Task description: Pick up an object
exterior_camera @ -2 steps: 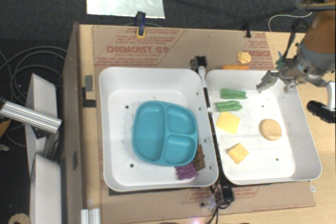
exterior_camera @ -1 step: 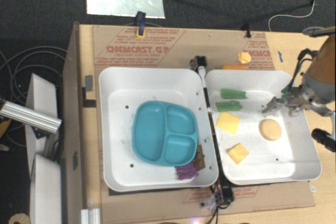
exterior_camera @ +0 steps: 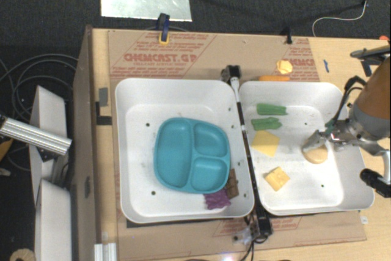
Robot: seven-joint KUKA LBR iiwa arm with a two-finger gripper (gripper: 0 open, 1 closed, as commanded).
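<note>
Gripper sits low in right bin, directly over round tan piece, presumably to grasp it; claw state cannot be told.

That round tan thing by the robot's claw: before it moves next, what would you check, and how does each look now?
1. Gripper near the round tan piece: ok, it sits right at the piece's upper edge.
2. Piece between the jaws: cannot tell; the contact is too small to read.
3. Room around the piece: ok, the yellow wedge and the yellow cube lie apart from it, to the view's left.
4. Piece inside the right bin: ok, on its floor, away from the walls.
5. Other bin undisturbed: ok, the blue divided plate lies flat in the left bin.
</note>
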